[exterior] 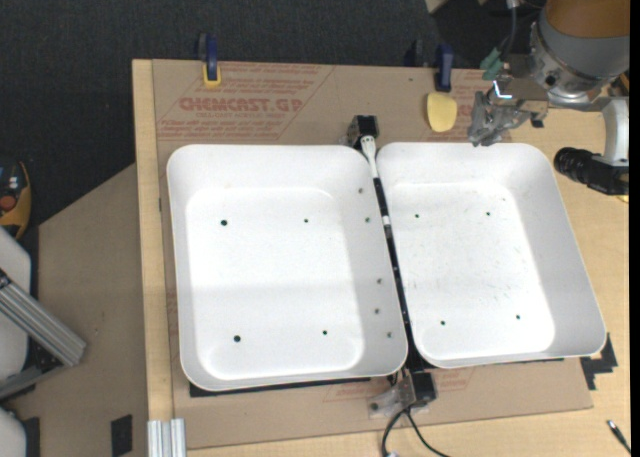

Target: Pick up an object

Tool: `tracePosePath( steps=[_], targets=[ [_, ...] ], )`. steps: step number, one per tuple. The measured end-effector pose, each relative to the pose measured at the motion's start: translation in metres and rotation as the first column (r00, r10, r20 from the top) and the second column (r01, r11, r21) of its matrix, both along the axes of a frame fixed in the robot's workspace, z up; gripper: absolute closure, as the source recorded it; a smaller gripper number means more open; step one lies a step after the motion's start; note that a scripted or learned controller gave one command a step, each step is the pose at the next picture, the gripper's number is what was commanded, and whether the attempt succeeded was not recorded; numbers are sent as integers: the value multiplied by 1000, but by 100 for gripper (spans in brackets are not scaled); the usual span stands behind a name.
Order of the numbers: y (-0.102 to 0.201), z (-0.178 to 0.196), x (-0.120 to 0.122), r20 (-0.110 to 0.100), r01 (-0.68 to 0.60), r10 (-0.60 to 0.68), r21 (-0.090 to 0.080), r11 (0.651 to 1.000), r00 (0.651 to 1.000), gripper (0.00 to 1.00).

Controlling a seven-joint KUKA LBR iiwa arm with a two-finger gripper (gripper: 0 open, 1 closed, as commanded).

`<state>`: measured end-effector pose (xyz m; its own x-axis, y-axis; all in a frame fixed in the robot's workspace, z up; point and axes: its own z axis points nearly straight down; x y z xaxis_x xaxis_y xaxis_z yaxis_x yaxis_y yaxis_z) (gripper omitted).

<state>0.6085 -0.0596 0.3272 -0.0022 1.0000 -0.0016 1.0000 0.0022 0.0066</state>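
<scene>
A small pale yellow object (441, 111) lies on the brown board just beyond the far left corner of the right bin (560, 245). My gripper (487, 129) hangs over that bin's far rim, a short way to the right of the yellow object and apart from it. Nothing shows in its grasp. The left bin (185, 245) stands beside the right one, and both show plain white floors with a few dark dots.
Blue and yellow clamps (209, 60) (444, 67) hold the brown board (260, 100) at its far edge. A black bar (381, 210) runs between the two bins. Metal framing (40, 330) stands at the left, off the board.
</scene>
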Motion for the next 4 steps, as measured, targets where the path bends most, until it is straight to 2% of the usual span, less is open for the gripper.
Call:
tracePosePath(
  steps=[1, 2, 3, 4],
  targets=[
    [95, -56, 39, -9, -7, 7, 5, 1000, 1000, 100],
    [102, -22, 20, -4, 0, 0, 2, 1000, 1000, 100],
    [57, 24, 21, 0, 6, -6, 0, 1000, 1000, 100],
    [123, -63, 59, -11, -3, 3, 3, 1000, 1000, 100]
  ],
)
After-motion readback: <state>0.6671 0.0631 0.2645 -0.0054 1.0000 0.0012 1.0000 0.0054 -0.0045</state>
